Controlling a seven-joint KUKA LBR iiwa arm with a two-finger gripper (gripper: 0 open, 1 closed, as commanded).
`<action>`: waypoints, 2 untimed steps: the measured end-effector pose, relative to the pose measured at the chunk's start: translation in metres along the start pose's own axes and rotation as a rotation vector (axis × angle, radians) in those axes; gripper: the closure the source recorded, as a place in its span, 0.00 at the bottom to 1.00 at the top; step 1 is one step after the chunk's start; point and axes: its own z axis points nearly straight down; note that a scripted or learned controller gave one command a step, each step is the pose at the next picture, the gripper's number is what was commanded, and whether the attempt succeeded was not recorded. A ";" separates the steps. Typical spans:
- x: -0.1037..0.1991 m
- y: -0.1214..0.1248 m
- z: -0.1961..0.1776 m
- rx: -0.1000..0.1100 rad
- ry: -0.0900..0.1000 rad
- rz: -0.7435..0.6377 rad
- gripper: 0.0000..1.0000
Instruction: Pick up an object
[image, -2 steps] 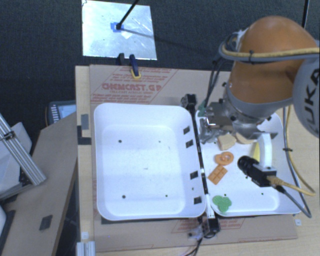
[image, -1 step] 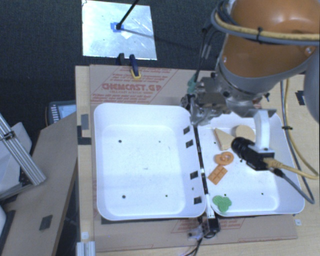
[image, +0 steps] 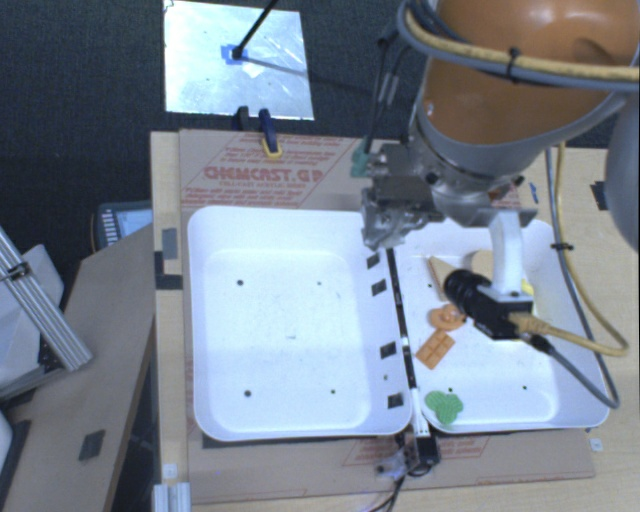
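Hand over the divider; objects lying loose in the right bin.

Hand (image: 385, 232) sits at the top of the seam between left bin (image: 280, 320) and right bin (image: 500, 400); its opening cannot be judged. At 5 o'clock from it, near the divider: orange pretzel piece (image: 447, 318), orange waffle block (image: 435, 350), then green piece (image: 443, 406) at the front edge. Worktop (image: 265, 170) carries both bins.

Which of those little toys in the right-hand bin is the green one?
The green toy lies at the right bin's near edge, close to the divider. The two toys farther back are orange.
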 end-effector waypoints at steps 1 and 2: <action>0.069 0.000 -0.026 0.000 0.001 -0.003 1.00; 0.076 -0.002 0.139 0.018 -0.009 0.006 1.00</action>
